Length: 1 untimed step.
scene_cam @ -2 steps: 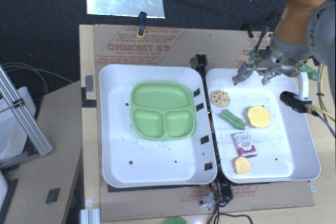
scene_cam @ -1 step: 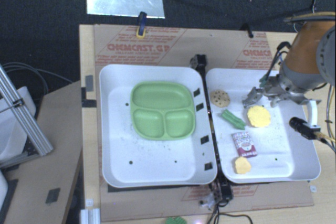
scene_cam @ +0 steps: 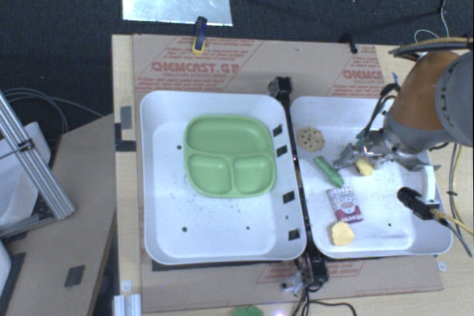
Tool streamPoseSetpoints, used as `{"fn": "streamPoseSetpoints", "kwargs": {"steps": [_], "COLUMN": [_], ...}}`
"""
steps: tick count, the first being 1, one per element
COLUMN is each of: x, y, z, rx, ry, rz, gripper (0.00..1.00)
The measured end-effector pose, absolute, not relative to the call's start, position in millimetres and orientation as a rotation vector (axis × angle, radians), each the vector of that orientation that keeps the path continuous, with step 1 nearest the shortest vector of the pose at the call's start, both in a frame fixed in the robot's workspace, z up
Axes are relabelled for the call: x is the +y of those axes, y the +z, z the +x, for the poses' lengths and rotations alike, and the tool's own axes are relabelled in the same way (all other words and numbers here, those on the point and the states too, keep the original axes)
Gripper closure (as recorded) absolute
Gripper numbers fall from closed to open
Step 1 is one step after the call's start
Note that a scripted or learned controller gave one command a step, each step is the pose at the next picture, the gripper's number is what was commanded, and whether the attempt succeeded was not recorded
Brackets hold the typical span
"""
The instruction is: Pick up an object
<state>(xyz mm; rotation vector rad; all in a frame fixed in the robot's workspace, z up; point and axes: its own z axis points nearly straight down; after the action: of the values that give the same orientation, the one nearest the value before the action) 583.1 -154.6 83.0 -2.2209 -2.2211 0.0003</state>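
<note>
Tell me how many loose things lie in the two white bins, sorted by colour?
Green: 2, the divided plate and the green stick
Yellow: 2, the piece by the hand and the piece near the front
Tan: 1, the cookie
Red and white: 1, the packet
Total: 6

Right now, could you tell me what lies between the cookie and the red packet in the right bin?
In the camera view, the green stick lies between the cookie and the red packet.

Divided plate point(scene_cam: 228, 156) in left bin point(scene_cam: 159, 181), cookie point(scene_cam: 310, 136), packet point(scene_cam: 345, 204), hand point(scene_cam: 354, 156) over right bin point(scene_cam: 385, 233)
</note>
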Motion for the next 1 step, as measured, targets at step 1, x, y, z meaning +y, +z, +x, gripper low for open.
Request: {"fn": "streamPoseSetpoints", "kwargs": {"steps": [1], "x": [-154.8], "y": [95.5], "z": [585.0], "rx": [-2.225], "ry": [-0.004], "rz": [-2.222], "gripper": [1.00]}}
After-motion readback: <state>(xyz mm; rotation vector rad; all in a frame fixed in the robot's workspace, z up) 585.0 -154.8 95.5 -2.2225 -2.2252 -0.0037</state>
